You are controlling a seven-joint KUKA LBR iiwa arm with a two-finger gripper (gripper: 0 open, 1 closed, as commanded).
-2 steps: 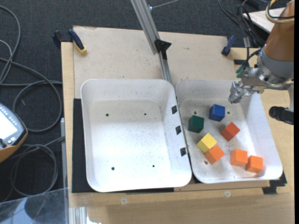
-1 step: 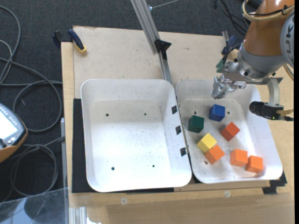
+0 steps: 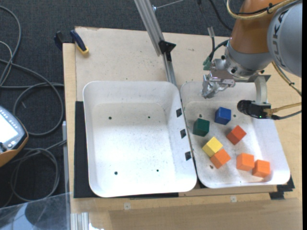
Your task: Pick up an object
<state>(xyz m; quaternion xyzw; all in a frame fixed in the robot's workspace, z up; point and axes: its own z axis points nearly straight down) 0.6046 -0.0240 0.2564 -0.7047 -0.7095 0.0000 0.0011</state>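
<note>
Gripper (image 3: 209, 91), jaws' state not discernible, nothing seen held, above right bin (image 3: 280, 143) far corner; nearest picks blue cube (image 3: 222, 115) and green cube (image 3: 201, 127): centre over one, descend straight, clear of neighbours.

A pale wooden bench (image 3: 120, 56) on dark carpet (image 3: 29, 42). Left of the jaws, a slanted metal rail (image 3: 152, 23); far left, a blue-and-yellow clamp (image 3: 79, 41), loose black cables (image 3: 24, 95).
</note>
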